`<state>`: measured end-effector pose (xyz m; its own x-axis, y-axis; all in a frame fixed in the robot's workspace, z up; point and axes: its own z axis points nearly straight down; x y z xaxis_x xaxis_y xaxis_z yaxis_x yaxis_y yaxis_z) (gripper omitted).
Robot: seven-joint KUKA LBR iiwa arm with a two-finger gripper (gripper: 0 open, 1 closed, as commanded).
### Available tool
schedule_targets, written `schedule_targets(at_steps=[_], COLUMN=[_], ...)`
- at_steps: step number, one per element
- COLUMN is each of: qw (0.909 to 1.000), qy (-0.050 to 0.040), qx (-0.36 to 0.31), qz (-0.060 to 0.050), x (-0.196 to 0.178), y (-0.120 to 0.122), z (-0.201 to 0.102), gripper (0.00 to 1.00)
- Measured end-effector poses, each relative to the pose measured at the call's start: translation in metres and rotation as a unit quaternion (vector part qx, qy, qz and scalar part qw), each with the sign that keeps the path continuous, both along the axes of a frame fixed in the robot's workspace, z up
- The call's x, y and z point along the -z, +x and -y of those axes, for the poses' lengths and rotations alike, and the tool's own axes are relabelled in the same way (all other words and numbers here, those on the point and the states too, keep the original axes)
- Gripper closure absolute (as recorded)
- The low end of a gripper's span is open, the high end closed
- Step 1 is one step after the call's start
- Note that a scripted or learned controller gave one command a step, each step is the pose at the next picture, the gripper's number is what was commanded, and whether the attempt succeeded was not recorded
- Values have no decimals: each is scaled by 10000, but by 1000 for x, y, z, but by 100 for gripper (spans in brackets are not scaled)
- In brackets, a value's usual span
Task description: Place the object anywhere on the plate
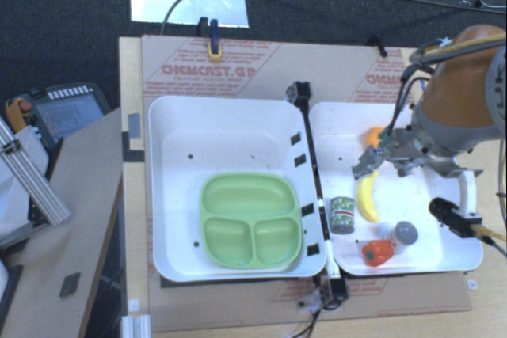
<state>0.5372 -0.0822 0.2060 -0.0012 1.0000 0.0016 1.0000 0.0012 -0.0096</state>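
Note:
A light green plate (251,219) with three compartments lies in the left bin (178,131), toward its front. The right bin (459,253) holds a yellow banana (368,200), an orange fruit (375,137), a small can with a green label (342,214), a red object (378,252) and a grey round object (405,233). My gripper (368,164) hangs over the right bin, just above the banana's far end and in front of the orange fruit. Nothing shows in its grasp.
A black divider (310,162) runs between the two bins. The arm's grey body (463,103) covers the right bin's back right part. A black attachment (450,216) sticks out near the bin's right wall.

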Motion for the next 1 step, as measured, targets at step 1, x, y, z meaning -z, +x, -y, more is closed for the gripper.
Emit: schedule_targets(at_steps=[1], qw=[10000], qy=[-7], qx=[-9], qz=[55], x=[-5], y=[3], z=[0], gripper=[0])
